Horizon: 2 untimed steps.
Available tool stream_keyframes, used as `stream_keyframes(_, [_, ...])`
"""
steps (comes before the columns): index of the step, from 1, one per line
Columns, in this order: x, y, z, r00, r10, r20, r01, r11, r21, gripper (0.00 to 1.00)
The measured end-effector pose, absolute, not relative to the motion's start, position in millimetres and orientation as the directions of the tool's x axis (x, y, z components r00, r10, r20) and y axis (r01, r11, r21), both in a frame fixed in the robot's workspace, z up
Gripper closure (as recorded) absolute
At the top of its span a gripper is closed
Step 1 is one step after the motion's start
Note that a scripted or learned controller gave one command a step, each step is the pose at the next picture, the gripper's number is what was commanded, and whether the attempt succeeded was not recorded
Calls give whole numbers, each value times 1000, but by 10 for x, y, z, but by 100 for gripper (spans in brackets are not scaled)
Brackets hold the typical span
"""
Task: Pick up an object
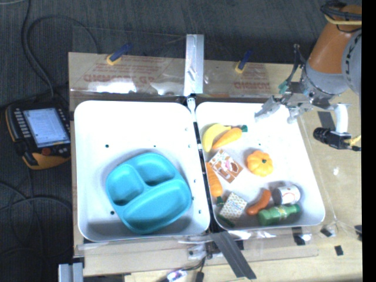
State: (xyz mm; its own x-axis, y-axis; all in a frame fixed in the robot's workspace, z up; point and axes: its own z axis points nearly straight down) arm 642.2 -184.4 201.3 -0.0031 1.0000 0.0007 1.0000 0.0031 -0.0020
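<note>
**Camera view — arm poised at the far rim of the right bin, nothing yet taken.**
The gripper [275, 108] hangs over the right bin's [308, 157] upper corner with its two fingers spread apart and bare between them. The candidate objects lie below it in that bin: a yellow banana [211, 135], a small orange pumpkin [259, 163], a patterned box [225, 166] and a dark can [286, 195]. The pumpkin stands apart from its neighbours — probably light, rigid toy plastic, smooth and rounded, so best pinched across its middle. The left bin [94, 128] holds a blue divided plate [148, 190].
</note>
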Motion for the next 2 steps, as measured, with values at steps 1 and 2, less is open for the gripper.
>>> stream_keyframes(1, [5656, -1704, 1088, 30, 1000, 0, 1000, -30, -4, 0])
stream_keyframes(2, [5656, -1692, 1168, 29, 1000, 3, 1000, -29, -5, 100])
